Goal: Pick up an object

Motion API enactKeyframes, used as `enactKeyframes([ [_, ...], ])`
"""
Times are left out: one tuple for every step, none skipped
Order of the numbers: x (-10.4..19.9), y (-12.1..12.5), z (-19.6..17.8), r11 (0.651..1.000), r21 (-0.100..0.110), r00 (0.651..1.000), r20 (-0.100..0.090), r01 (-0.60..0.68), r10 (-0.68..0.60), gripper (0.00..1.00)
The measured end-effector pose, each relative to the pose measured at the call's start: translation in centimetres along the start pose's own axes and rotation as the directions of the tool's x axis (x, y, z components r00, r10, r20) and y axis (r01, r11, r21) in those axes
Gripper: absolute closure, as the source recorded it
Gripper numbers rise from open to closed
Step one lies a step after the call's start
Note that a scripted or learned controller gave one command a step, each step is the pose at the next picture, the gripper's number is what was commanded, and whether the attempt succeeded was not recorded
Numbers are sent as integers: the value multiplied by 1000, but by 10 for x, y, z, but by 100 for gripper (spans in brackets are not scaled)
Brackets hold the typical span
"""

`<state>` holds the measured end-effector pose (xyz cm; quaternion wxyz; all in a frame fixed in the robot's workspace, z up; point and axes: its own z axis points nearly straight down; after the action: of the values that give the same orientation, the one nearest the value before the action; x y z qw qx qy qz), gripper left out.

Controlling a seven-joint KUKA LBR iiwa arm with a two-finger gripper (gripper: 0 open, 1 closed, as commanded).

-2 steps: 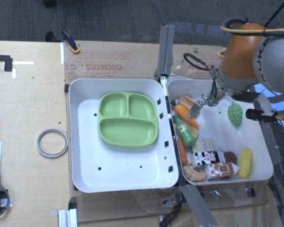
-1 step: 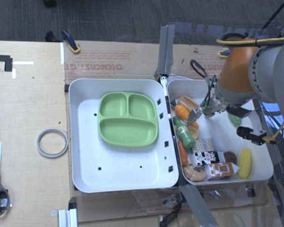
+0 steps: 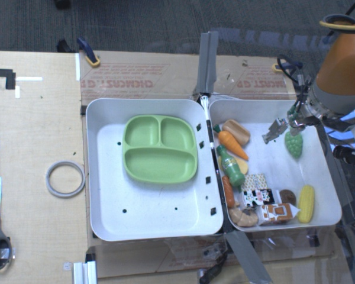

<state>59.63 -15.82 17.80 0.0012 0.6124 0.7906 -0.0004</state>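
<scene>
Both bins (image 3: 100,176) are white. The divided plate (image 3: 160,148) is pale green. In the right bin (image 3: 319,182), the carrot (image 3: 232,145) is orange, the corn (image 3: 306,203) yellow, the grapes (image 3: 294,145) green, and the bottle (image 3: 229,164) green. A small box (image 3: 257,189) shows what may be a black-and-white checked pattern. The bench (image 3: 35,129) is light tan.

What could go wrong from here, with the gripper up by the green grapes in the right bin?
1. The gripper sits beside the green grape bunch, not over it, so a close here may catch nothing.
2. The grapes lie near the right bin's far wall; a descent could clip it.
3. The carrot, bottle and bread roll crowd the left wall, so a sweep that way could knock them together.
</scene>
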Motion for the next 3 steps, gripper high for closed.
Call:
enactKeyframes([
  [46, 33, 17, 999, 1, 999, -1, 54, -54, 0],
  [52, 32, 54, 959, 0, 959, -2, 283, -283, 0],
  [58, 5, 36, 978, 1, 978, -2, 209, -209, 0],
])
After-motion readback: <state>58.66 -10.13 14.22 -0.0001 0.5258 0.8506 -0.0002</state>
